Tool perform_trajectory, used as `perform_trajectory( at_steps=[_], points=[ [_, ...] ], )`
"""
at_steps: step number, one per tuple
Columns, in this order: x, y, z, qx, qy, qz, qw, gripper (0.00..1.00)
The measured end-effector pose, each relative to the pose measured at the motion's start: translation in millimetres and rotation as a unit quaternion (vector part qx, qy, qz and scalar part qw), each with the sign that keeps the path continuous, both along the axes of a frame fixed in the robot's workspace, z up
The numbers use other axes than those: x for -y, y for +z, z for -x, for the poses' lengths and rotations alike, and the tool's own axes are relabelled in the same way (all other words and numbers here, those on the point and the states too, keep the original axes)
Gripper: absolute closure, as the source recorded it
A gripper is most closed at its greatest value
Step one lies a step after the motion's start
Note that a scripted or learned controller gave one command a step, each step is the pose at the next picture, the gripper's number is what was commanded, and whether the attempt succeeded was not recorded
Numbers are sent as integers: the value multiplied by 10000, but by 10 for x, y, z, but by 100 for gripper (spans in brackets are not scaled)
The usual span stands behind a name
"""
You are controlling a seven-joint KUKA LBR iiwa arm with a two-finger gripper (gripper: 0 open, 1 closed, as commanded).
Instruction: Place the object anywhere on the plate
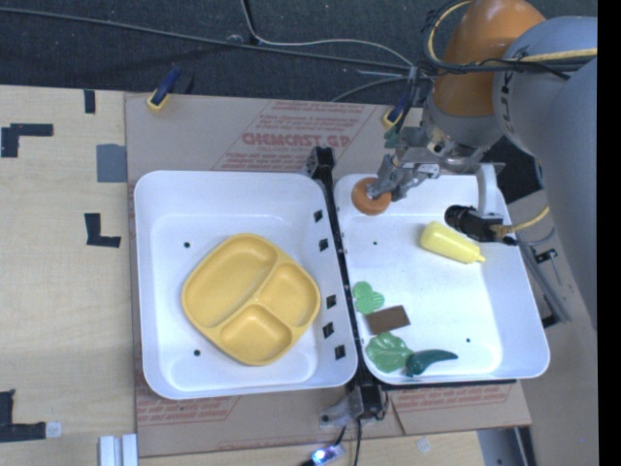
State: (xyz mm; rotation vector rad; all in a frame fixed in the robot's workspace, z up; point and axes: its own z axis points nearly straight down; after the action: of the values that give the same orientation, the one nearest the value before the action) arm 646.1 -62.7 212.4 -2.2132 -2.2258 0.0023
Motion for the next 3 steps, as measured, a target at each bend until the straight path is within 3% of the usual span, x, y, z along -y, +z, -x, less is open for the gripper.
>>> perform_trajectory(
  at_steps=[3],
  points=[
    [-1676, -109, 217, -1, 7, 0, 10000, 100]
  ],
)
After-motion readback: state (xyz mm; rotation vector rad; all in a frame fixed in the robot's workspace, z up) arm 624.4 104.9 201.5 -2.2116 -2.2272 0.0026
